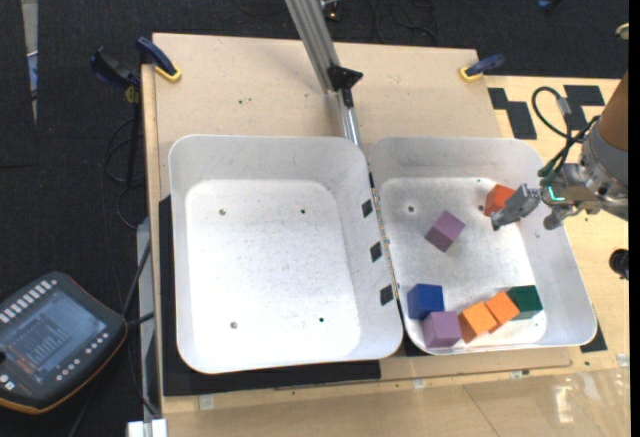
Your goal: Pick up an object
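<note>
A wooden desk point(260, 85) holds two shallow white bins side by side. The left bin point(270, 250) sits beside the right bin point(480, 255), where the arm's jaws point(515, 210) reach in from the right, next to an orange block point(498, 196) near the far edge. Whether the jaws are open or grip that block cannot be told. A purple block point(444, 230) lies mid-bin; blue point(425, 300), purple point(441, 328), orange point(480, 316) and green point(524, 302) blocks cluster along the near edge.

Left bin point(200, 225): floor open throughout. Right bin point(575, 295): blue cube point(425, 300), purple cube point(441, 328), orange cube point(479, 316), green cube point(524, 301) crowd the near edge; tilted purple cube point(444, 230) mid-floor; far-left corner open
</note>
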Controlling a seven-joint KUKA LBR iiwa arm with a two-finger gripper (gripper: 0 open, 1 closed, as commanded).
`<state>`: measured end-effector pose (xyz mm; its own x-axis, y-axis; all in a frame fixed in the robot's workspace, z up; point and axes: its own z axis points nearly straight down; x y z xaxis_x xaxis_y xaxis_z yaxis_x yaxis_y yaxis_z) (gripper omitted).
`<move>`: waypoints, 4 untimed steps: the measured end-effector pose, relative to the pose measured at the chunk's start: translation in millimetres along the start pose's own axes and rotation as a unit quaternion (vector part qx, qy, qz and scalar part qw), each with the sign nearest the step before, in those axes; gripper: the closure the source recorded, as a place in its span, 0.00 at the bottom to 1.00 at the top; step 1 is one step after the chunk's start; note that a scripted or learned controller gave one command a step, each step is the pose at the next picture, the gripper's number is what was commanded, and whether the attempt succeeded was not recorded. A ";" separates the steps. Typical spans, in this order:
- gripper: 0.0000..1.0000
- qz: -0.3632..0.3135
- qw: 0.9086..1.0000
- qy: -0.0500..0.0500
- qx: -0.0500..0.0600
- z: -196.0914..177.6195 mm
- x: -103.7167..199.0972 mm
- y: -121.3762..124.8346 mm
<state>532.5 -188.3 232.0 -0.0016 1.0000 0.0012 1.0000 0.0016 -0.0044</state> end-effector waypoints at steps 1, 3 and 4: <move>0.00 0.000 1.000 -0.001 -0.002 -2.0 0.0 0.9; 0.00 0.001 1.000 0.000 0.000 109.2 2.1 6.1; 0.00 0.001 1.000 -0.001 -0.002 137.9 2.5 6.3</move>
<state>538.2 -185.7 94.0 0.0001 1.0000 -0.0003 1.0000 -0.0001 -0.0010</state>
